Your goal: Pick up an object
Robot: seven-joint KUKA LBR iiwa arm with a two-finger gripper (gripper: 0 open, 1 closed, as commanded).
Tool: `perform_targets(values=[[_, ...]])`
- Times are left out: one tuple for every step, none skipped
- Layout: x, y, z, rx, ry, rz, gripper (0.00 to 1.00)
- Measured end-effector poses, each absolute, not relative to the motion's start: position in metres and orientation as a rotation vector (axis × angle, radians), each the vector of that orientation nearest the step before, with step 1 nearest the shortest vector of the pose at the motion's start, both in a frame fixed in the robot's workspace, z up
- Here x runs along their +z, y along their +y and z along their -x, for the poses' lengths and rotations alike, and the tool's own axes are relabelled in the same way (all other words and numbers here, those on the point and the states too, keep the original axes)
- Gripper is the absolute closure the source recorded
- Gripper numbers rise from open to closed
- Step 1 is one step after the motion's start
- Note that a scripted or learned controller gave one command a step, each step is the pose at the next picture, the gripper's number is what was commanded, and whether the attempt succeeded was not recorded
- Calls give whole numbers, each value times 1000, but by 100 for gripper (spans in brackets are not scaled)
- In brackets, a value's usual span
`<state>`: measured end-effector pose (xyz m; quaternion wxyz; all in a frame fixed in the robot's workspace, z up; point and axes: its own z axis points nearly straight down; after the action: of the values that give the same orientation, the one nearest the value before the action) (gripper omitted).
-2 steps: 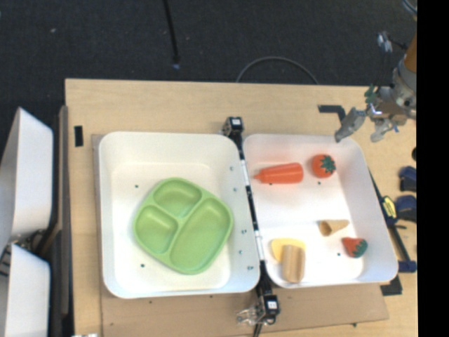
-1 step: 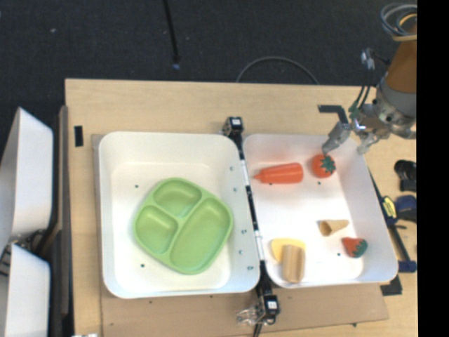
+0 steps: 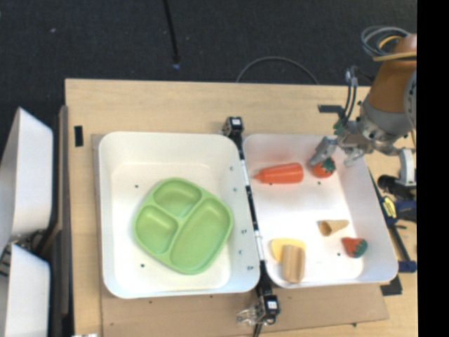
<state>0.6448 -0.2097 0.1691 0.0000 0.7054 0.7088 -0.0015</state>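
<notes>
A pale wooden table (image 3: 154,104) is seen from above, set on a dark carpeted floor (image 3: 105,27) across which a thin black cable (image 3: 168,20) is trailed; two shallow white bins are borne side by side on it. In the left bin (image 3: 112,160) a green divided plate (image 3: 184,225) is laid, with three compartments. In the right bin (image 3: 365,209) several small things are scattered: an orange carrot (image 3: 279,174) is placed near the far left, a tan cone (image 3: 332,227) is found nearer the middle, a red strawberry (image 3: 354,246) lies just beside it toward the near right corner, and a yellow wedge (image 3: 286,246) and a wooden cylinder (image 3: 292,263) are set touching at the near edge. The arm (image 3: 389,97) is reached in from the right, and the gripper (image 3: 330,156) is lowered at the far right of that bin; a small red and green object (image 3: 323,167) is seen at its tip, though whether it is held between the fingers cannot be told. White boxes (image 3: 28,188) are stood at the left of the table; clamps (image 3: 258,313) are fixed between the bins.
</notes>
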Motion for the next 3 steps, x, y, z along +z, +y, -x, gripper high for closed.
perform_targets(values=[[112,-204,-647,-4,2225,-2215,0],[126,-205,-648,-1,2224,-2211,100],[191,-204,-653,7,2222,-2211,100]])
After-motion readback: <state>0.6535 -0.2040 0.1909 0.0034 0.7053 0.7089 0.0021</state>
